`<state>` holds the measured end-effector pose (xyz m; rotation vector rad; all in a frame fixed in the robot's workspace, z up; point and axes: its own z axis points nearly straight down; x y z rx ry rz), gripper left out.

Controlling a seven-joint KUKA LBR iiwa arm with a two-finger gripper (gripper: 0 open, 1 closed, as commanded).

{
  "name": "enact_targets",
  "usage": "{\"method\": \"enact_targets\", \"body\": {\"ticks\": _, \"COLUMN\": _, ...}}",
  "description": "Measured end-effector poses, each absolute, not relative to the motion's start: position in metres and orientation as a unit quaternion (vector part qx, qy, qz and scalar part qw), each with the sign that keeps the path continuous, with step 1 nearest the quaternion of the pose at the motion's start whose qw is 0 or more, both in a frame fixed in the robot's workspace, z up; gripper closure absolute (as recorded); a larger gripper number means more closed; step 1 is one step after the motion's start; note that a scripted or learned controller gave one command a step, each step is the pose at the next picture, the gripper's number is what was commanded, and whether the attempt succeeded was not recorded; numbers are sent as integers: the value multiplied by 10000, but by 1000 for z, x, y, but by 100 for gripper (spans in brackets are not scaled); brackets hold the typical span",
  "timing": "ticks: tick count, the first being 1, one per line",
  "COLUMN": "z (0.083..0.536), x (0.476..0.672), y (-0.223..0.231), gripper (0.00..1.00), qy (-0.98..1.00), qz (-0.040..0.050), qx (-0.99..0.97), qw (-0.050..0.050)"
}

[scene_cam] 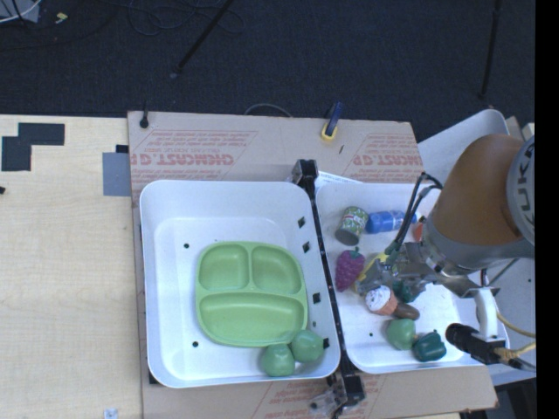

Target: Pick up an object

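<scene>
End effector (390,273) over right bin (367,356), grip state unclear; blue bottle (383,223) lies roughly left-right

Right bin's (349,356) a jumble: a purple grape bunch (348,267) is lying at its 9 o'clock, with a small can (353,224) sitting at 11. A blue bottle (383,223) is lying just beside the can, while a green pepper (401,333) is resting near 5.

Crowded at the right bin's (349,347) centre: purple grapes (348,267), can (353,223), green pepper (401,333). Open floor toward 12 o'clock of the left bin's (166,234) tray (251,292).
</scene>
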<state>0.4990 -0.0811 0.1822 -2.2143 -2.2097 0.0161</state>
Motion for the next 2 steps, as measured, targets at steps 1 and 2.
{"method": "enact_targets", "body": {"ticks": 1, "z": 189, "x": 502, "y": -82, "gripper": 0, "qy": -7069, "qz": 11, "qx": -7073, "qw": 18}}
{"method": "enact_targets", "body": {"ticks": 2, "z": 136, "x": 492, "y": -86, "gripper": 0, "qy": -7070, "qz": 23, "qx": -7072, "qw": 38}}
